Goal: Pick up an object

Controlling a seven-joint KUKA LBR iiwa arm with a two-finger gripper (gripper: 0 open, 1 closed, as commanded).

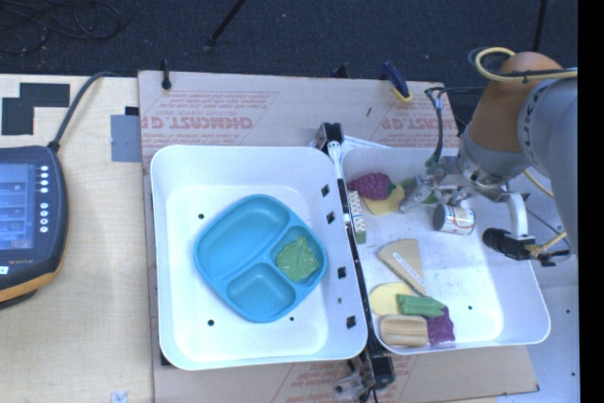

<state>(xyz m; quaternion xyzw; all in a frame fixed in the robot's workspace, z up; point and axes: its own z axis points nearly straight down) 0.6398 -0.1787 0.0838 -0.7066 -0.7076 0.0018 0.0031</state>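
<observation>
Red print runs across the cardboard sheet [236, 113] under the bins, upside down and mirrored from this view, so I cannot read it surely. The same red lettering repeats at the far right and near edge, equally unreadable.

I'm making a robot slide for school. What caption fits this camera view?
Robot arm reaches into the right bin of toy food while a blue divided plate holding green lettuce sits in the left bin.

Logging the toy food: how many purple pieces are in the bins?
2: a purple grape-like bunch at the right bin's far left, and a purple piece at its near edge. Others may be hidden.
</observation>
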